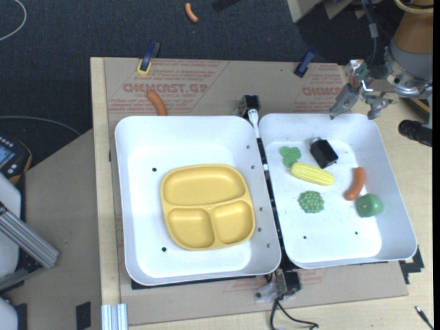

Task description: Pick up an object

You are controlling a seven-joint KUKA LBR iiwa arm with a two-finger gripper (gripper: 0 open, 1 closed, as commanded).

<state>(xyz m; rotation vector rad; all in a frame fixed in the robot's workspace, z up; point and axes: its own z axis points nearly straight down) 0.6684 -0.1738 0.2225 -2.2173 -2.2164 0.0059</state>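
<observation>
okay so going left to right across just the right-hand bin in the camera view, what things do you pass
Green leafy piece → yellow corn cob and round green bumpy piece, about level in the order → black block → orange sausage → green round fruit.

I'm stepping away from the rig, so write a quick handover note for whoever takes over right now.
Gripper: open, holding nothing, hovering above the far edge of the right bin.
Right bin contents: black block, corn cob, green leafy piece, round green piece, sausage, green ball.
Left bin: yellow divided tray.
Stray sausage on the board behind the left bin.
Done: nothing picked yet.
Left: descend, grasp one object, lift.
</observation>
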